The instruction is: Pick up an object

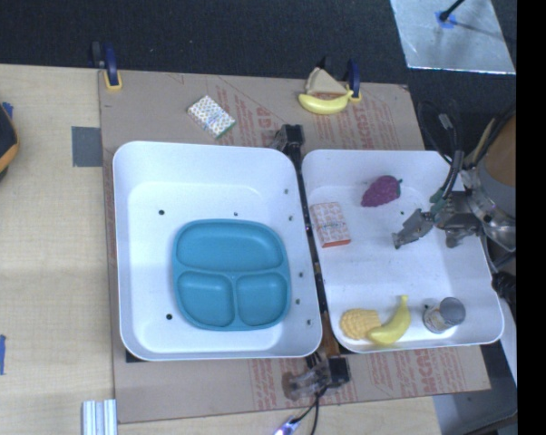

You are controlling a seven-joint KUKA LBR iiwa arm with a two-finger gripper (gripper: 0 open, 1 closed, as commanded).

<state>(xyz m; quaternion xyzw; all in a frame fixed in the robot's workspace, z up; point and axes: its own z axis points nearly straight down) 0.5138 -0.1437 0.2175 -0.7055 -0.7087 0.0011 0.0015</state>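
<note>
Gripper [416,232] low over the right bin [472,338], reaching in from the right edge, jaws looking parted and nothing between them. Purple fruit-shaped piece [381,190] just far-left of the fingertips, apart from them (closest candidate, by the look of it). Small printed packet [330,224] flat against the bin's left wall. Along the near wall: yellow corn piece [358,322] touching a banana [393,324], metal can [445,314] just right of them. Blue divided tray [230,272] alone in the left bin [141,166].

Risks from here: closing on bare bin floor, since nothing sits under the jaws. Nudging the purple piece toward the far wall instead of straddling it. Rounded shape likely to squirt out of a two-finger pinch. Flat packet hard to get under. Banana and corn crowded together, so a clean grasp on one unlikely.
</note>
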